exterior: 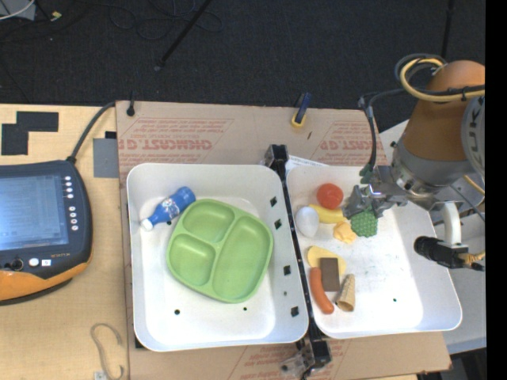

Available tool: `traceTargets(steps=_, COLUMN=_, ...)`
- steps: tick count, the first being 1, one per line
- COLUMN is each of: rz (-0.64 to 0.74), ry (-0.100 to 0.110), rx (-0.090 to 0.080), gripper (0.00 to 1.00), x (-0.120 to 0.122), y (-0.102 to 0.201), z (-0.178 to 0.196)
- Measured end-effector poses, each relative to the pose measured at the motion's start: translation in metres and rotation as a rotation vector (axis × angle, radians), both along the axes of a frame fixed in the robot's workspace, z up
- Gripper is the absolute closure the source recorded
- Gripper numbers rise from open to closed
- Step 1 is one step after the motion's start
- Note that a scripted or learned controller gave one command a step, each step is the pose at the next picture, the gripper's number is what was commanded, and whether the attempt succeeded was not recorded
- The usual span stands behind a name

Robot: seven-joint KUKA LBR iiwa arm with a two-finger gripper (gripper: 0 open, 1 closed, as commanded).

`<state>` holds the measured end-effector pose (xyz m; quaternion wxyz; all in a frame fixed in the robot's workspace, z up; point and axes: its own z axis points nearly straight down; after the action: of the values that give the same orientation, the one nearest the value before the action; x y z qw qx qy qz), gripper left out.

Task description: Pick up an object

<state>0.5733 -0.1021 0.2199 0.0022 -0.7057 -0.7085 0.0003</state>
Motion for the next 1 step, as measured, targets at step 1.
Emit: traceTargets(steps=1, rz=0.000, ry=0.001, rx=0.000, gripper=1.00, x=-0.0095, y=0.0493, z=0.0079)
